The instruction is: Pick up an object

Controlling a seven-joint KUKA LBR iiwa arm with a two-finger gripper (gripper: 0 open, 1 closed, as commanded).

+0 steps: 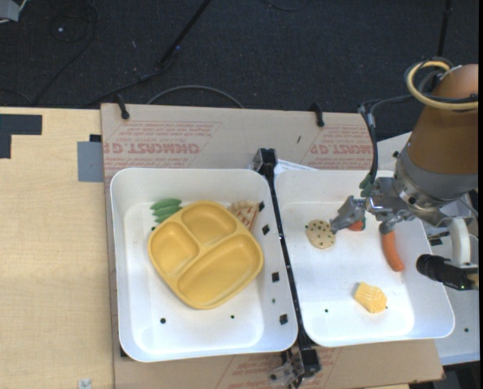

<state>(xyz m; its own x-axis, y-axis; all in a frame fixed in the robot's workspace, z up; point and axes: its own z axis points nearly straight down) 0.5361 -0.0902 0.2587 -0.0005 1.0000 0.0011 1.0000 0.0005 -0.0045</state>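
Dark floor w/ cables lay behind the bench; cardboard sat under both white bins. Gripper (351,215) was over right bin (436,318), fingers' state unclear. Cookie (320,234), round, tan, dark-speckled, lay just beside it.

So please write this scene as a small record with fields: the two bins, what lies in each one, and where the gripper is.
left bin: yellow divided plate, green item and pale ridged item at its far edge
right bin: round cookie, orange carrot, yellow corn piece
gripper: over the right bin, between cookie and carrot
small red-orange thing: by the fingertips; held or not, cannot tell
arm: reaches in from the right
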